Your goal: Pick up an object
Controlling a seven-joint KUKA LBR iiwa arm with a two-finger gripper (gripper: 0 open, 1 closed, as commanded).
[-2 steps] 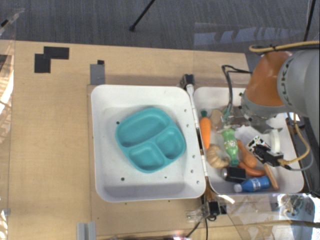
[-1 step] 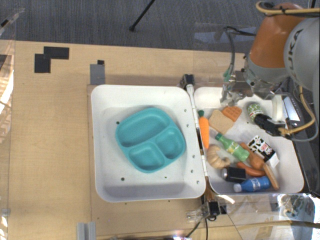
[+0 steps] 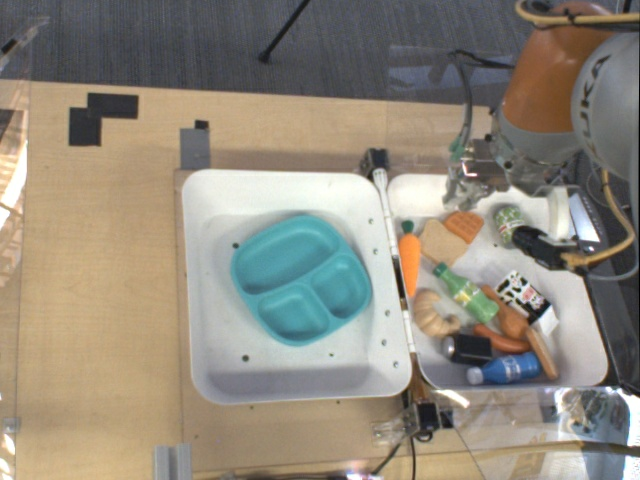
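— Since the arm (image 3: 575,88) hung over the right bin's (image 3: 590,363) far edge, how should it have gone about the pick?

— Straight down on the cracker (image 3: 463,227) at the far-left corner, just under the gripper (image 3: 466,182); whether that was spread or pressed together, I couldn't tell.

— What crowded it?

— A teal tray (image 3: 300,278) sat alone in the left bin (image 3: 215,363). Beside the cracker lay a toast slice (image 3: 441,241), carrot (image 3: 409,260) and green bottle (image 3: 466,293); a blue bottle (image 3: 510,370) lay at the near edge.
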